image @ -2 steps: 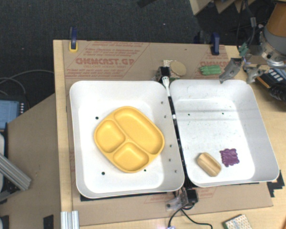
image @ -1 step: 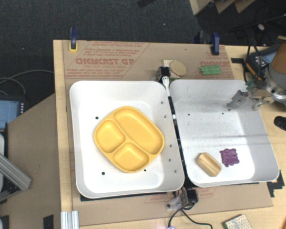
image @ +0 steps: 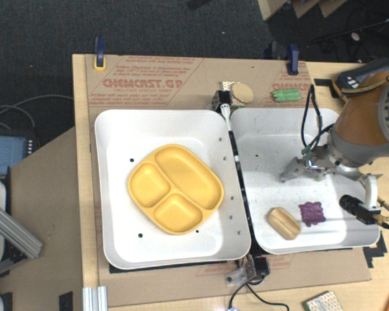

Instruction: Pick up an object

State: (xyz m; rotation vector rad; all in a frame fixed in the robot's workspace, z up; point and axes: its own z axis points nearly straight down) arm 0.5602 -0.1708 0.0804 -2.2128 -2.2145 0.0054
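Left bin (image: 110, 193): white, shallow, sits at nine o'clock of the bench; it carries a yellow divided plate (image: 175, 188) near its middle, three compartments, lying flat.
Divider: the two bins touch along a dark seam running from twelve to six o'clock.
Right bin (image: 259, 148): white, at three o'clock of the bench.
Tan block (image: 284, 223): a rounded wooden-looking piece at six o'clock of the right bin floor, lying on its side.
Purple object (image: 312, 212): small, crumpled shape just beside the tan block, toward three o'clock from it, not touching it as far as the view shows.
Gripper (image: 293, 171): metal fingers splayed wide, nothing between them, near the centre of the right bin, at twelve o'clock from the tan block and well apart from both objects.
Arm (image: 363, 118): grey with orange band, enters from three o'clock.
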